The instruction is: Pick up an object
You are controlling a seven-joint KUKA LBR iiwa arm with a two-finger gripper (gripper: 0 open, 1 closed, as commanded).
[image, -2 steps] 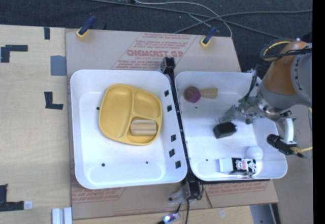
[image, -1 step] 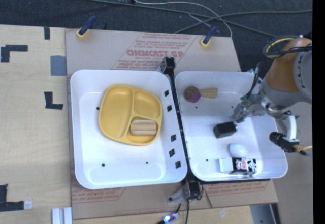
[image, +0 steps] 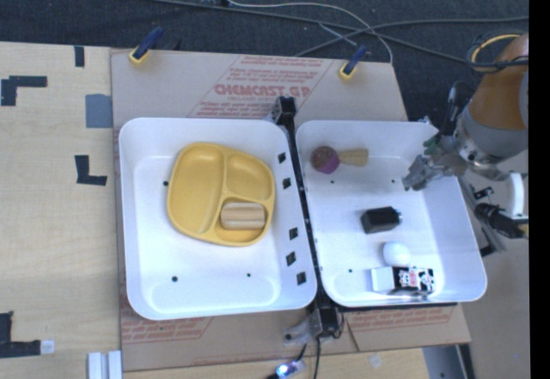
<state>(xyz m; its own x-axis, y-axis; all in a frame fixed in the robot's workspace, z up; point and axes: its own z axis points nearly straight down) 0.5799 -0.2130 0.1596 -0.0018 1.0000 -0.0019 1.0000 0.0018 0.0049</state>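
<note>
Two white bins side by side on bench (image: 51,197). Pincer (image: 418,178) at right bin's (image: 447,283) upper right rim, jaw state unreadable. Black block (image: 380,219) mid-right; yellow plate (image: 219,193) left of centre.

Two white bins (image: 129,223) hold one yellow divided plate (image: 198,184), one tan block (image: 243,216), one wooden-handled purple ball (image: 326,159), one black block (image: 380,219), one white ball (image: 396,253) and one small printed box (image: 404,280).
</note>
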